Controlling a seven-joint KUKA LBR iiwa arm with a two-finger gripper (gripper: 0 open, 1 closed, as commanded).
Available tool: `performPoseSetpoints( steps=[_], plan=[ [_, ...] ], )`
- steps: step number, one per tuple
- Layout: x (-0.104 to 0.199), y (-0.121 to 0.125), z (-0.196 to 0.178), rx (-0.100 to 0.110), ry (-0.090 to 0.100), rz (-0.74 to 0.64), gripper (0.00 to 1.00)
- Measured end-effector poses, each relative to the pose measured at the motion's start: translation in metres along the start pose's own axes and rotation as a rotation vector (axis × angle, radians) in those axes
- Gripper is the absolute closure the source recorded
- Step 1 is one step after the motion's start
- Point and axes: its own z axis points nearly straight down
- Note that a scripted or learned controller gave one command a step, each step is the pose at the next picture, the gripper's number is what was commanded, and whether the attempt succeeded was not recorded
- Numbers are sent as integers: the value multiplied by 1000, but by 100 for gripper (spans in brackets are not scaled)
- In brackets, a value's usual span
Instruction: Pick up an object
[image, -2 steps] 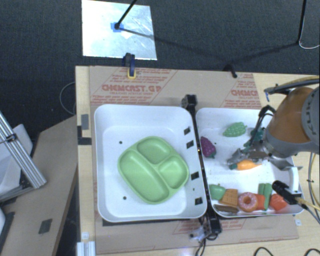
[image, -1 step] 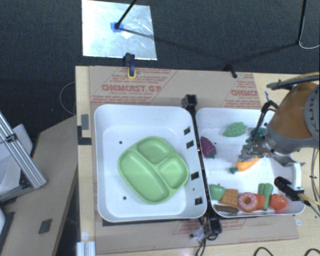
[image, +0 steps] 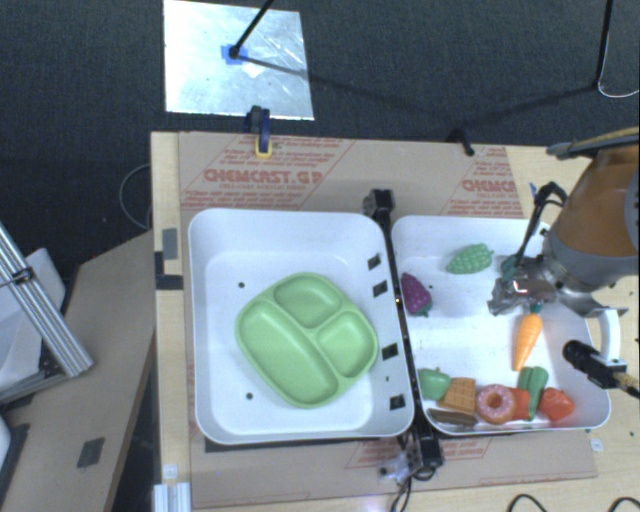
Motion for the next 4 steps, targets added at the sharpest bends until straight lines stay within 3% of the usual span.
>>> performPoseSetpoints(
  steps=[2, 4],
  plan=[
    [5, -1, -71, -2, 0, -1, 100],
    [101, 51, -77, -2, 1, -3, 100]
  ],
)
